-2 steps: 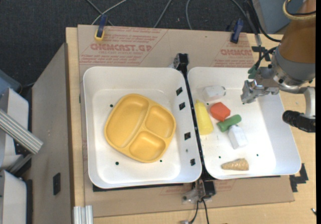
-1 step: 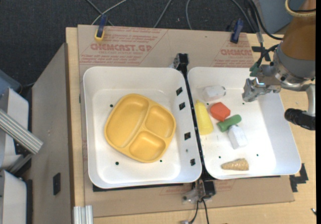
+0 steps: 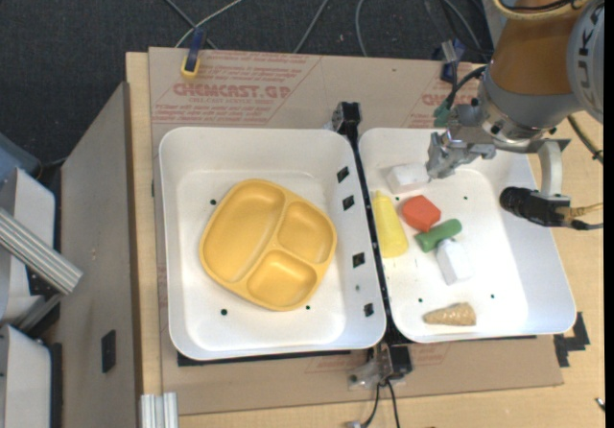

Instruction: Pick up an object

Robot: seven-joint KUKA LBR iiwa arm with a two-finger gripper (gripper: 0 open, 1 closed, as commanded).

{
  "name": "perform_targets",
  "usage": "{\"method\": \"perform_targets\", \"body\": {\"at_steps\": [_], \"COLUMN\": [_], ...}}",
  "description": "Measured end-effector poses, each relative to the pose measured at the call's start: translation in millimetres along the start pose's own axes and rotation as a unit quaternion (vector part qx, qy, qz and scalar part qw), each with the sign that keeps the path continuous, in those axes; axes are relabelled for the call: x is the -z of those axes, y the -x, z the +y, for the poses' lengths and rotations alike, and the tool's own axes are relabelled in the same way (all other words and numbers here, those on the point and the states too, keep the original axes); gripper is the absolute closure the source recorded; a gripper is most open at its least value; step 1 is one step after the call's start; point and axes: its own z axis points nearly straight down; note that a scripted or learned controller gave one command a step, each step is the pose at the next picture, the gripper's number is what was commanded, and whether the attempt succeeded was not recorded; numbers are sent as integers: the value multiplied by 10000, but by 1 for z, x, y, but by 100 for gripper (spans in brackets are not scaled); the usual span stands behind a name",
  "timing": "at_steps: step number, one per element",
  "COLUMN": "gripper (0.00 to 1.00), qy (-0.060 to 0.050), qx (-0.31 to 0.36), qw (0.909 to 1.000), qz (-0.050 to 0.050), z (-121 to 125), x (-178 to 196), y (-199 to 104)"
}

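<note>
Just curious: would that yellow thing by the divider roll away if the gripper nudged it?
Possibly. The yellow piece looks long and rounded, so a sideways push might roll it. Its smooth surface may slip. The orange block close beside it could stop it.

In the right bin (image 3: 537, 316) you have a long yellow block (image 3: 389, 224) by the left wall, an orange piece (image 3: 420, 213) and a green piece (image 3: 437, 234) near the middle, two white blocks (image 3: 454, 262), and a tan wedge (image 3: 450, 316) by the front edge.
</note>
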Motion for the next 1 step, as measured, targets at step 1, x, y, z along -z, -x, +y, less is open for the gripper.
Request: {"method": "perform_targets", "body": {"at_steps": [1], "gripper": [100], "qy": [-5], "qx": [-4], "qw": [10000], "qz": [-4], "z": [11], "x": [-4], "y": [-59]}}
